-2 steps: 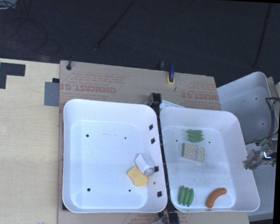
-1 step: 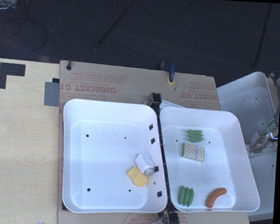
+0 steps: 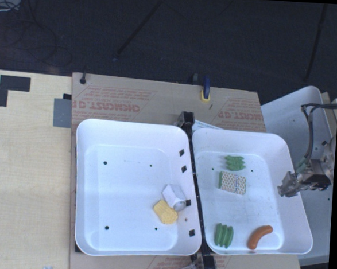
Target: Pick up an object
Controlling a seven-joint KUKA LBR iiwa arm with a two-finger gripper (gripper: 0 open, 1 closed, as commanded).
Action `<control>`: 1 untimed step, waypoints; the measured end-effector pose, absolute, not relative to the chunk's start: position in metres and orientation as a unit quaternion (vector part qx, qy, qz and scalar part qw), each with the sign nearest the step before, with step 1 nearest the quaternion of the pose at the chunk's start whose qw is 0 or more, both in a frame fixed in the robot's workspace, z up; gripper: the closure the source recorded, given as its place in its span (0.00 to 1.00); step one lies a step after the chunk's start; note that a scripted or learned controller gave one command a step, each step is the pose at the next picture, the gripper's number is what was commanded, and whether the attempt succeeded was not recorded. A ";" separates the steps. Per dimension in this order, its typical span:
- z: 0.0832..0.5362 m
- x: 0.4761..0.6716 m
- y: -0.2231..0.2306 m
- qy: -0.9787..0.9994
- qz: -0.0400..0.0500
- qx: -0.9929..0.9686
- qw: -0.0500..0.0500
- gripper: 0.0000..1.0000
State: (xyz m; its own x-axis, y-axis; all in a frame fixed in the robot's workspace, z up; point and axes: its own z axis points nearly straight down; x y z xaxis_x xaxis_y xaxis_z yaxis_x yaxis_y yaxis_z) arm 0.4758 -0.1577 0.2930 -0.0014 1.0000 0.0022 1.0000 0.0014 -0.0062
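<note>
We see two white bins, left (image 3: 92,154) and right (image 3: 282,150), touching side by side on a brown board (image 3: 159,104). Blue-yellow clamp (image 3: 206,89) at the board's far edge. Pale wood bench (image 3: 22,167) left, with black patches (image 3: 7,88) and a grey one (image 3: 61,112).

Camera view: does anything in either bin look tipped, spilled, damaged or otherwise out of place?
Nothing stands out. In the left bin, a small white cylinder lies on its side touching a yellow piece. The right bin holds two green items, a patterned pad and an orange sausage, all apart.
</note>
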 end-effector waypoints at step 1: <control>0.327 0.488 -0.104 -0.709 0.000 -0.705 0.000 1.00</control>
